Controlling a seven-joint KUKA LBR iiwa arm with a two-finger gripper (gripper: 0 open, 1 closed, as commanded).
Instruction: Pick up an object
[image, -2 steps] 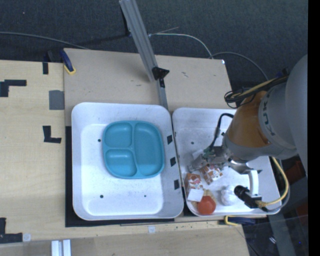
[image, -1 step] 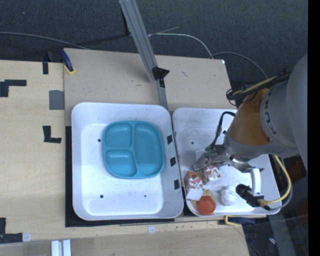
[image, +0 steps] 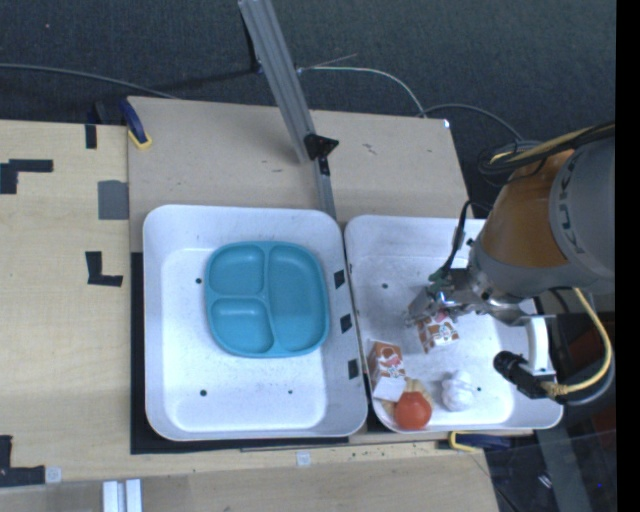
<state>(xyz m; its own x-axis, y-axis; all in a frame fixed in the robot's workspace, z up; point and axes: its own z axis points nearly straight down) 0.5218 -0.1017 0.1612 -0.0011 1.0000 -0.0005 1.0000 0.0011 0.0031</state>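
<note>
My gripper (image: 430, 306) is low in the right bin (image: 400, 245), near its middle. A small red-and-white packet (image: 439, 333) lies right beneath and touching the gripper's tip; whether it is held is not visible. A second brown-and-white packet (image: 386, 360) lies near the bin's left wall. In the bin's front corner rests a red tomato-like ball (image: 412, 410). A white crumpled object (image: 458, 391) sits to the right of the ball.
The left bin (image: 175, 300) holds a blue divided plate (image: 267, 298). A metal camera pole (image: 290, 85) rises from the bench behind the bins. The arm's grey and orange body (image: 545, 230) hangs over the right bin's right edge.
</note>
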